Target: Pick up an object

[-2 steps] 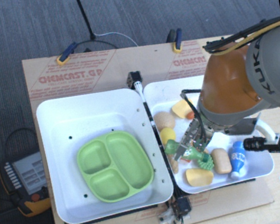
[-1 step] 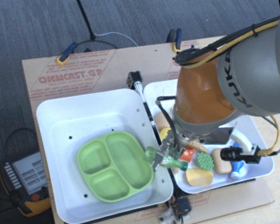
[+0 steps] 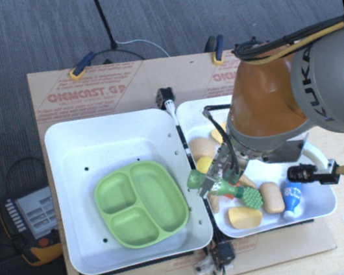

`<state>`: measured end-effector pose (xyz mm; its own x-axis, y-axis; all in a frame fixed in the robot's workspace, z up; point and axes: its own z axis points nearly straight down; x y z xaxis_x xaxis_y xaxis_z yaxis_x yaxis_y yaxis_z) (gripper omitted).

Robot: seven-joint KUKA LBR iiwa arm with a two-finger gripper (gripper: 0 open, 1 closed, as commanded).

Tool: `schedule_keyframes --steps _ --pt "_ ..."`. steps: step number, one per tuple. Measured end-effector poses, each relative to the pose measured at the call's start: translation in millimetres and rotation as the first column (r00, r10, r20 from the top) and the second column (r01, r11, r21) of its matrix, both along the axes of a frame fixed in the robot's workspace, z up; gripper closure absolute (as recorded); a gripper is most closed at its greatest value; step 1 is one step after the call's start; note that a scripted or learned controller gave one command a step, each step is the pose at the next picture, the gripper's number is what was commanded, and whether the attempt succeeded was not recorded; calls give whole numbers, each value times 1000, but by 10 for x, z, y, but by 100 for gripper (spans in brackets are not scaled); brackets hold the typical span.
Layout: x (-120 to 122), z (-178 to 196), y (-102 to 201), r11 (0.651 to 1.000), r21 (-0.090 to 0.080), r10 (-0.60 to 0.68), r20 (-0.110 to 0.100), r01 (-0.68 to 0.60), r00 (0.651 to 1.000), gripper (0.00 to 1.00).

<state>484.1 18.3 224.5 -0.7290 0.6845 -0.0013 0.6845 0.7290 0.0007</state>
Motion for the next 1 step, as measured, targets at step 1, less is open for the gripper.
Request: schedule_keyframes --steps 1 --pt "-2 67 208 980 0 200 0 -200 980 100"
